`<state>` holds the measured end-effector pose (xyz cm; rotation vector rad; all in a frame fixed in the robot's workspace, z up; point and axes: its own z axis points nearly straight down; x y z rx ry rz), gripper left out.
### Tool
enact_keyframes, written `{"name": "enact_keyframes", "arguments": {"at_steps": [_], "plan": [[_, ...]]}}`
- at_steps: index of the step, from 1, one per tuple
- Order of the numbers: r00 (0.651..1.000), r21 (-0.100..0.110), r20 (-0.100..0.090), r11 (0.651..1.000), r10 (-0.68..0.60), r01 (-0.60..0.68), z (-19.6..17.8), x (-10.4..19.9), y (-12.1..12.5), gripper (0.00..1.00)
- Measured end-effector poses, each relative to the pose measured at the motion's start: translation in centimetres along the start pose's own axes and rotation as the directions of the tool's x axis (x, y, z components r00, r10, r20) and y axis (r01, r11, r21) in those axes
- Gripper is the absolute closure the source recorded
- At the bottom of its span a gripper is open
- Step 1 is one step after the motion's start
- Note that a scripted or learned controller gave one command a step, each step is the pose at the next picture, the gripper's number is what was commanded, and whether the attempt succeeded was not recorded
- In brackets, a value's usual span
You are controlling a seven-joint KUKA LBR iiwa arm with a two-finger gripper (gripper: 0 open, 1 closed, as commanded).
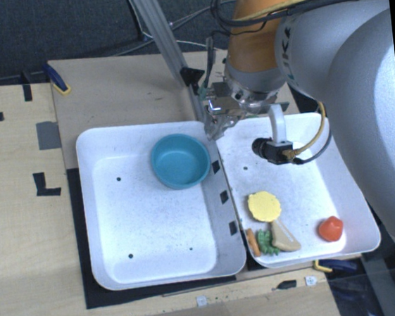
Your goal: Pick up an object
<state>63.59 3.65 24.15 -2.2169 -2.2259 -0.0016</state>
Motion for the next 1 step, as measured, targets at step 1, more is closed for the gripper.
{"name": "enact_keyframes", "arguments": {"at_steps": [1], "plan": [[1.000,0.003,0.000,1.000,0.000,0.000,1.60,4.57,0.76,1.00]]}}
